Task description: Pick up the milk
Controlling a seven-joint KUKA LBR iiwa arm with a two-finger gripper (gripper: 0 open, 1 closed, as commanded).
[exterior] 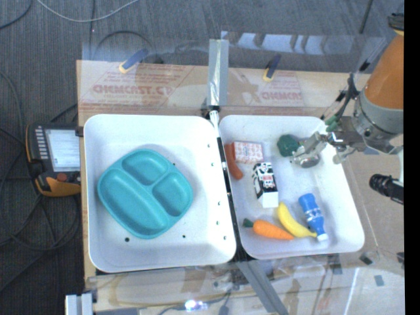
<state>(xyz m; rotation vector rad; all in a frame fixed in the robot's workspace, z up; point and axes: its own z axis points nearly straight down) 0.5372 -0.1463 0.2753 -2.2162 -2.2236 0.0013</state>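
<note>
Right white bin (341,195) — cow-spotted milk carton (265,184) flat on its side — claw (306,153) grip unclear

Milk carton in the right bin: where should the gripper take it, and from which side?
The milk carton lies flat, its long axis running roughly up and down the view. I would come straight down from above and close across its narrow width at mid-body. Both long sides look free: the sausage lies to its left, and the banana starts just past its lower end. The gripper hovers up and to its right.
</note>
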